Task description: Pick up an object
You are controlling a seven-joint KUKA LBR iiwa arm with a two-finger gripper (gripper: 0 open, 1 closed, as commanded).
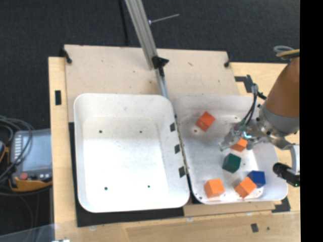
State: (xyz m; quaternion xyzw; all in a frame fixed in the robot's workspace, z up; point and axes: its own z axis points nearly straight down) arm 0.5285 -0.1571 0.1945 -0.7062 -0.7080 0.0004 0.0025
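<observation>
The counter (141,69) carries two shallow white bins side by side, and the arm (285,95), grey with an orange band, reaches over the right bin (222,107). The left bin (126,150) lies well apart from the jaws, on the far side of the divide between the two bins; only a few dark specks mark its floor. The right bin holds all the blocks. The jaws of the gripper (236,141) hang low over the middle of this bin, and a small orange block (240,145) sits right at their tips; whether they are spread around it or pinching it cannot be told, since the fingers blur into the block. Just below the jaws, nearly touching that block, sits a dark green cube (231,163), tilted on its base. Above and to the left of the jaws, near but apart, lies an orange cube (205,121), turned cornerwise. Further below the jaws, near the bin's front wall, sit three more: an orange cube (214,187) to the lower left, another orange block (246,187), and a blue cube (257,178) touching that block's upper right corner. The block at the jaws is bright orange, smaller-looking than the others and partly hidden by the gripper.
</observation>
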